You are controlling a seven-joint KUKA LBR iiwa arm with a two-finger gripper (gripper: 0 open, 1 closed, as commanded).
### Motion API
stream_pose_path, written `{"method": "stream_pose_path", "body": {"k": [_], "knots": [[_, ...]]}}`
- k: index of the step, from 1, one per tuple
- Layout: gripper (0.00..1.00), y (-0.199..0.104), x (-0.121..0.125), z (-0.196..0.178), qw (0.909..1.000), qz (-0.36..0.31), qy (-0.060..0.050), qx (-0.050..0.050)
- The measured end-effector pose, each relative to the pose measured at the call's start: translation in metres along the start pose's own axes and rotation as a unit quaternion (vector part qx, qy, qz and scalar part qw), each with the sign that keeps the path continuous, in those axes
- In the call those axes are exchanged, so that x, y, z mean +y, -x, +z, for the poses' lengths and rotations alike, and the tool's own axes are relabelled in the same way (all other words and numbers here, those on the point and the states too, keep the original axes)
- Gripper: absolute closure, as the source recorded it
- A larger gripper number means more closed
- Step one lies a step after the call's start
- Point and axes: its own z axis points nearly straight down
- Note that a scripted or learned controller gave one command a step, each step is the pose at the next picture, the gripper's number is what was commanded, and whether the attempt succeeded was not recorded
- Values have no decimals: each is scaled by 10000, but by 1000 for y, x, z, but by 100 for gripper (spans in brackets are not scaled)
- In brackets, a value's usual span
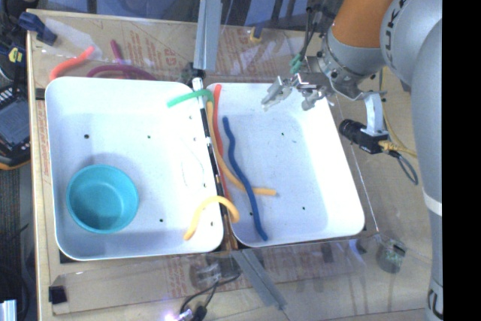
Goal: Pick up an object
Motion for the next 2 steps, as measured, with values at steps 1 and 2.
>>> {"method": "stream_pose_path", "body": {"k": [1, 2], "knots": [[0, -22, 8, 134, 9829, -1842, 1, -1], [0, -44, -31, 149, 9767, -2129, 215, -158]]}}
